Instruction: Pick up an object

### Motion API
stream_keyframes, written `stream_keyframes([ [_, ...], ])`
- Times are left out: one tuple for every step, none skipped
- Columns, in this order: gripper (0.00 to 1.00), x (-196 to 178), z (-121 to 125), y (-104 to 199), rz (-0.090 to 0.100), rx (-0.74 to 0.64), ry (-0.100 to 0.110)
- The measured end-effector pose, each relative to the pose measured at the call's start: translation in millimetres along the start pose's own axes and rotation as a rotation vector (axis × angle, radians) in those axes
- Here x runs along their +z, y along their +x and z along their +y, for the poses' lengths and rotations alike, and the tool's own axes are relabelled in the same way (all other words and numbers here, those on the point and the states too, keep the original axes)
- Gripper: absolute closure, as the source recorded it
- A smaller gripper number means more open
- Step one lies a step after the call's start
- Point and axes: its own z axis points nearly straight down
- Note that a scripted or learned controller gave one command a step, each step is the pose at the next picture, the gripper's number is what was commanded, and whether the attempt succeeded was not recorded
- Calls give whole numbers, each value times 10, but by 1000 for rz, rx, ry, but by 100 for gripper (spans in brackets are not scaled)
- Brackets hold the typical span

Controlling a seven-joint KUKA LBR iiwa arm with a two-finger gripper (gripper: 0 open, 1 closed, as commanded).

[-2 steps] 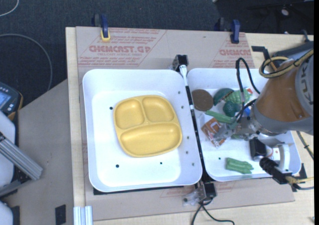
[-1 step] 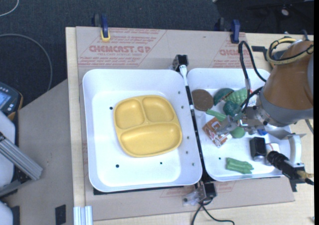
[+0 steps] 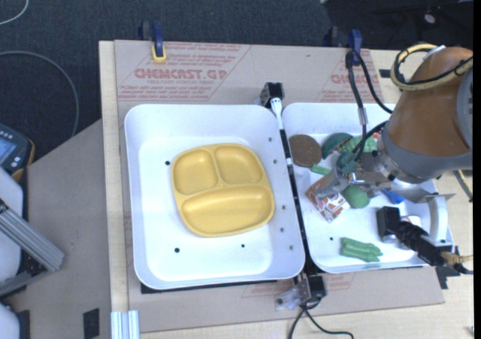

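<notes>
Right bin (image 3: pixel 331 236): the side to the right of the gripper (image 3: pixel 350 177) was covered by the arm (image 3: pixel 432 116), itself cut off by the picture's right edge. Blue item (image 3: pixel 394 196), just right of the gripper: part-hidden under the wrist, kind not determinable; green toy (image 3: pixel 338 146), just beyond the gripper: crossed by a cable (image 3: pixel 362 104), shape unclear; packet (image 3: pixel 328 202), just left of it: print too small to read. Dark device (image 3: pixel 11 151), well to the gripper's left: cut off by the left edge.
</notes>
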Motion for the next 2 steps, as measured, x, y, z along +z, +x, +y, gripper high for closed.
stream_keyframes([
  [100, -85, 1, -19, -2, 3, 0],
  [100, -356, 471, 528, 0, -3, -1],
])
